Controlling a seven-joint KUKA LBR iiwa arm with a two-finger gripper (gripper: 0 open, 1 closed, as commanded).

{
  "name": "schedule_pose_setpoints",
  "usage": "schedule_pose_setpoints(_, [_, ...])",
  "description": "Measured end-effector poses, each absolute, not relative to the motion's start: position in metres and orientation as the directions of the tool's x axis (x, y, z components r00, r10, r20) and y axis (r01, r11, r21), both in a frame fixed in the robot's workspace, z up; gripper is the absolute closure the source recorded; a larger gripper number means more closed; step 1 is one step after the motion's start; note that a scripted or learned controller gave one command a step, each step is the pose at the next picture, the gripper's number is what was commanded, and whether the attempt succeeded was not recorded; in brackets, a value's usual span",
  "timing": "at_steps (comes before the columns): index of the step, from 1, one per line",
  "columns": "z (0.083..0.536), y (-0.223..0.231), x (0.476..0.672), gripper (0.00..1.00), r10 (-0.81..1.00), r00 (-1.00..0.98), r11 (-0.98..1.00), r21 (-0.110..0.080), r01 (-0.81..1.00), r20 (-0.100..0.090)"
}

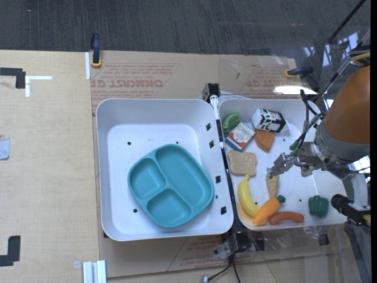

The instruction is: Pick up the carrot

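On a light wooden tabletop [47,175], two shallow white bins sit side by side beneath a fixed overhead camera. The left bin [112,175] carries a teal divided plate [171,185], lying slightly askew toward its near right corner. The right bin [330,181] holds a scatter of toy food: the carrot [266,210] lies at the near edge, orange body angled up to the right with its green top [281,199] at the far end, pressed between a yellow banana [246,198] on its left and a red sausage [286,218] just to its right. A green pepper [318,205] rests farther right along the same near edge. Toward the far side of that bin sit a slice of bread [242,163], a small blue-and-red carton [240,136], a green vegetable [230,122], an orange wedge [264,140] and a black-and-white milk carton [269,121]. The grey arm with its orange band [353,108] reaches in from the right, and its pincer [278,167] hovers over the middle of the right bin, above and apart from the carrot, just beyond a pale cracker-like piece [272,185]. Its two slim fingers appear drawn close together with nothing visibly caught between them, though the slant of the view makes the gap hard to judge.
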State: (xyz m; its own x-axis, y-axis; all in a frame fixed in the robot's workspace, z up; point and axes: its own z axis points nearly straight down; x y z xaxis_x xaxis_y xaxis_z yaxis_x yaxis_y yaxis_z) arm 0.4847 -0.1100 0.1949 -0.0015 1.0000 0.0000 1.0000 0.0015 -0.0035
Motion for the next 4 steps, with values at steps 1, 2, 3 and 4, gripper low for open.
schedule_pose_setpoints(1, [0.091, -0.108, 0.479, 0.0, 0.994, -0.107, 0.107, 0.0, 0.994, 0.0])
schedule_pose_setpoints(2, [0.1, -0.109, 0.48, 1.0, 0.995, -0.101, 0.101, 0.002, 0.995, -0.001])
schedule_pose_setpoints(3, [0.191, -0.07, 0.479, 1.0, 0.994, 0.106, -0.106, 0.0, 0.994, -0.002])
schedule_pose_setpoints(4, [0.199, -0.071, 0.48, 1.0, 0.995, 0.104, -0.104, 0.0, 0.995, -0.004])
